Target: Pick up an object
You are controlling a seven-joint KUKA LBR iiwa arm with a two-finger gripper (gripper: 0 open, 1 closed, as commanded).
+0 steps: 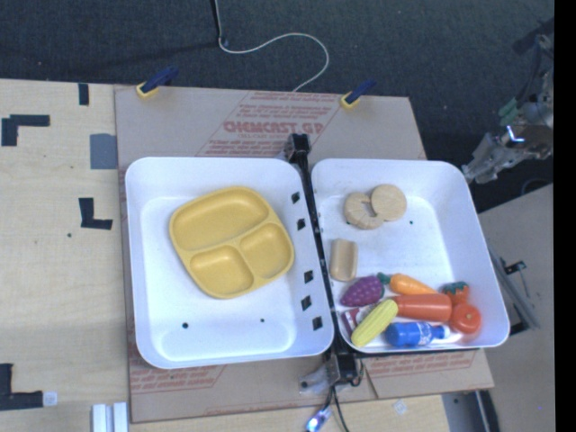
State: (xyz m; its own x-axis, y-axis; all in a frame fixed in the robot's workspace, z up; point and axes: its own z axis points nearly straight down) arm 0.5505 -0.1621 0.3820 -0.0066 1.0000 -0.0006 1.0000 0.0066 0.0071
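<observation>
Gripper [508, 142] idling off the right bin's [432, 174] far corner, grip state unreadable | toys crowding well below-left of it: corn [374, 321], tomato [465, 318] | risk: clutter spoiling a clean grasp

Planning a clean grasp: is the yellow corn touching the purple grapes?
Touching. In the camera view the corn's upper end meets the grapes' lower edge, no white bin floor between.
</observation>
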